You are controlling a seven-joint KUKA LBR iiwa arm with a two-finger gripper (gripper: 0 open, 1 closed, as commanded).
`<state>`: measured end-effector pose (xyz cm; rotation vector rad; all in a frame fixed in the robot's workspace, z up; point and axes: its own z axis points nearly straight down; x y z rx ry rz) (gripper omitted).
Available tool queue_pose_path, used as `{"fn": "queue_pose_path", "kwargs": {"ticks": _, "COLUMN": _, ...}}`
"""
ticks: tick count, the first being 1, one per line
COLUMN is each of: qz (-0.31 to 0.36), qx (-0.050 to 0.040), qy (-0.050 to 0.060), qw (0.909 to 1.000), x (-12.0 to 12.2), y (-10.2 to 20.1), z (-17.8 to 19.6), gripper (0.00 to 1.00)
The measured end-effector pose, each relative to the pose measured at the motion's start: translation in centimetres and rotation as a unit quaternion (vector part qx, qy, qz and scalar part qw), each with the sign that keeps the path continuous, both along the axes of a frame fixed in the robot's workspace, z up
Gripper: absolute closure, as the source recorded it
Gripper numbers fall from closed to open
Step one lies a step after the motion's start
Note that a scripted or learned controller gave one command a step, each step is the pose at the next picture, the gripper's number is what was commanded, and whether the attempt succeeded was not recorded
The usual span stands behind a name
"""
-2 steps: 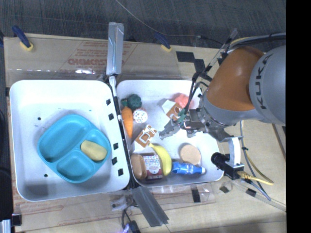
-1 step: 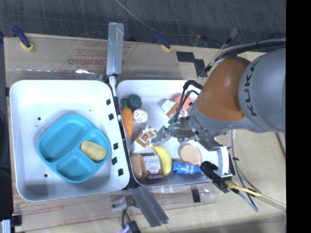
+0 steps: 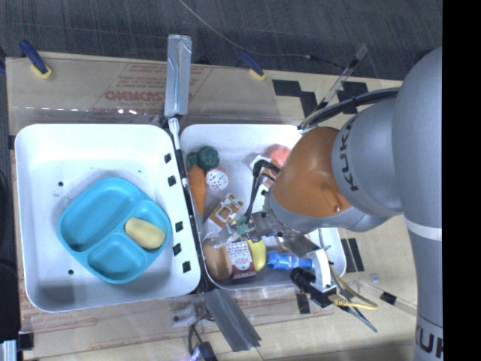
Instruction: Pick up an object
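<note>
My gripper [image 3: 249, 222] reaches down into the right bin [image 3: 225, 135], under the orange wrist band, right over a cluster of small things near the bin's front. Below it lie a brown bun-like item with a label [image 3: 230, 260], a yellow piece [image 3: 258, 256] and a blue piece [image 3: 284, 262]. A waffle-patterned item [image 3: 224, 212] lies just left of the gripper. Further left are an orange carrot [image 3: 198, 190], a dark green item [image 3: 204, 157] and a white dotted ball [image 3: 216, 180]. A pink item [image 3: 278, 155] peeks out behind the arm.
The left bin [image 3: 45, 149] holds a blue divided plate [image 3: 98, 224] with a yellow lump [image 3: 145, 232] on it. The arm's grey body covers the right bin's right side. A metal divider post [image 3: 178, 74] stands between the bins at the back.
</note>
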<state>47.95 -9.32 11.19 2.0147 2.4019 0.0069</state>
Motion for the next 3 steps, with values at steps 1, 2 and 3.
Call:
{"fn": "queue_pose_path", "kwargs": {"ticks": 1, "qz": 0.002, "qx": -0.0001, "qy": 0.000, "qw": 1.0000, "x": 0.1, "y": 0.0, "z": 1.0, "gripper": 1.00}}
{"fn": "queue_pose_path", "kwargs": {"ticks": 2, "qz": -0.009, "qx": 0.0006, "qy": 0.005, "qw": 0.9999, "x": 1.1, "y": -1.8, "z": 0.5, "gripper": 1.00}}
{"fn": "queue_pose_path", "kwargs": {"ticks": 3, "qz": -0.136, "qx": 0.0009, "qy": 0.005, "qw": 0.9907, "x": 2.6, "y": -0.3, "z": -2.1, "gripper": 1.00}}
